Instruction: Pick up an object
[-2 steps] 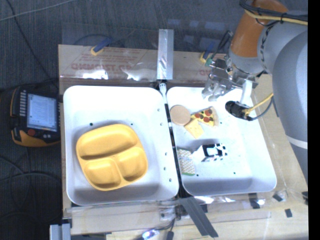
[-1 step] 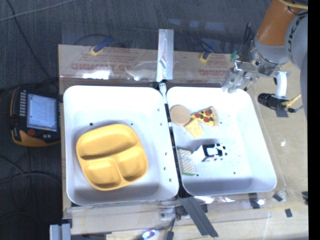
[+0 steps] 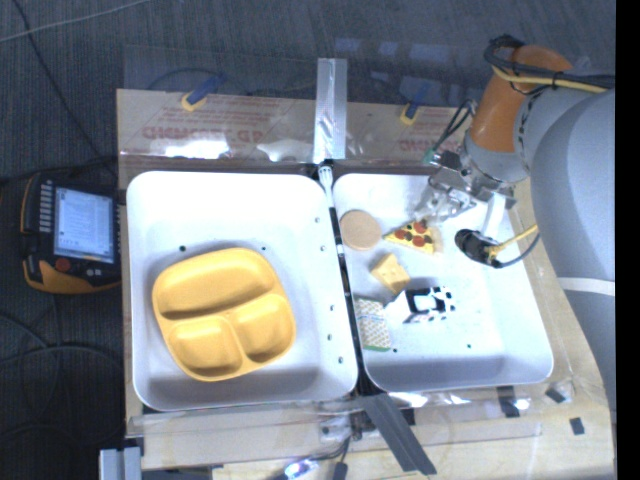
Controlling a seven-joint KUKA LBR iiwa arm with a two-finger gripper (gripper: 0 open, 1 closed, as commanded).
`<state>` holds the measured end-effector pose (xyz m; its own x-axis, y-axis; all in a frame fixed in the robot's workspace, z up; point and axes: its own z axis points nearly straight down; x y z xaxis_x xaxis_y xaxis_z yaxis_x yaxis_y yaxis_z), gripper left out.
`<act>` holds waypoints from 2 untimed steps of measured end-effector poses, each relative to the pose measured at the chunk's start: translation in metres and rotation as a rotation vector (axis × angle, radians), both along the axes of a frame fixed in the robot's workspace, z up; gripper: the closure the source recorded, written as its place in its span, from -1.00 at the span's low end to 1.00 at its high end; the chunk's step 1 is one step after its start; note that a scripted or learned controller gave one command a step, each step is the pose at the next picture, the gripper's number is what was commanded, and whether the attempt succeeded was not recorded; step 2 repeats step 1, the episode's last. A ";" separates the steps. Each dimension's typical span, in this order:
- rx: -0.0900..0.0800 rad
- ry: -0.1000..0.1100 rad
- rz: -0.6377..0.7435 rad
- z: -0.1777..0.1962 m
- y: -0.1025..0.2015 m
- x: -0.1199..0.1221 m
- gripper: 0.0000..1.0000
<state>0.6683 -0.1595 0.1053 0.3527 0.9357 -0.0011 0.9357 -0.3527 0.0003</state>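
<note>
My gripper (image 3: 437, 211) hangs over the back of the right bin (image 3: 520, 343), just above and to the right of a pizza slice toy (image 3: 415, 235). A round tan cookie (image 3: 360, 229) lies to the left of the slice. A yellow cheese wedge (image 3: 391, 271) sits nearer the middle. A black and white object (image 3: 430, 303) lies to the right of a pale waffle-patterned piece (image 3: 371, 322) by the bin's left wall. Nothing shows between the gripper's tips.
The left bin (image 3: 160, 203) holds a yellow divided tray (image 3: 223, 311). A raised divider (image 3: 340, 268) separates the two bins. A teach pendant (image 3: 70, 230) lies off the bench at the left.
</note>
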 end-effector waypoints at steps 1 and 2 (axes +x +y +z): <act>0.001 0.006 0.104 0.069 0.039 -0.052 1.00; 0.001 0.006 0.104 0.069 0.039 -0.052 1.00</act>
